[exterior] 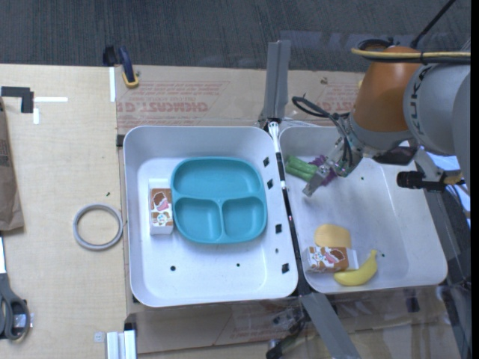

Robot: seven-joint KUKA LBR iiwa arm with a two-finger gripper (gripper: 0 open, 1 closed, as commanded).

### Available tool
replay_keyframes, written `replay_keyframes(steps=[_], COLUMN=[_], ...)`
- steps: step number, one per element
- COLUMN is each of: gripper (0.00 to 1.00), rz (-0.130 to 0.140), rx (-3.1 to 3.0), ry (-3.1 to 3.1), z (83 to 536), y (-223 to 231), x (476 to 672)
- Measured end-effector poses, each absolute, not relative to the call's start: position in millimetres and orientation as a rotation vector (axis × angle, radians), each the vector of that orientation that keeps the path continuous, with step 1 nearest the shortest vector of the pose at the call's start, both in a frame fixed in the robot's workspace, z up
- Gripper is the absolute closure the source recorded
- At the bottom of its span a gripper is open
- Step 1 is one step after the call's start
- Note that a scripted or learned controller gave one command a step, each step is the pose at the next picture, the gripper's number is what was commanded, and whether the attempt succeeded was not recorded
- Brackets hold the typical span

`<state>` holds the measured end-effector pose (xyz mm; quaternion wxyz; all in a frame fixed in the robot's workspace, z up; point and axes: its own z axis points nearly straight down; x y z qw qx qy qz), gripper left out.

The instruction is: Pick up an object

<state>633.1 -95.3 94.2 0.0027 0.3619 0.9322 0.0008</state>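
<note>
a: going left to right, what lies around the end effector [320, 176]?

b: far to its left on the bench [60, 163], a grey ring [98, 226]. nearer, in the left bin [135, 223], a small carton [161, 209] touching a teal divided plate [220, 200].

a: and the thing to pick?

b: a green object [301, 167] in the right bin [419, 238], just left of the end effector, touching or nearly touching its tip. i can't tell whether the fingers are apart or together, and nothing shows held between them.

a: how would it handle?

b: it looks light, long and smooth, maybe slippery; i'd pinch it across its narrow middle.

a: alternatives?

b: below the end effector, a yellow-lidded cup [331, 236], a snack packet [328, 258] and a banana [356, 271]. the banana is soft; grip it gently at mid-length.
</note>
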Motion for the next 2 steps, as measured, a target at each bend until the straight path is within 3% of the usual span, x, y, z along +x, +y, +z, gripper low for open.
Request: replay_keyframes(steps=[1,2], gripper=[0.0,1.0], rz=[0.002,0.006], rx=[1.11,1.109], ry=[2.933,2.927], z=[93.8,105.4], y=[-102.9,-102.9], x=[654.7,656.4])
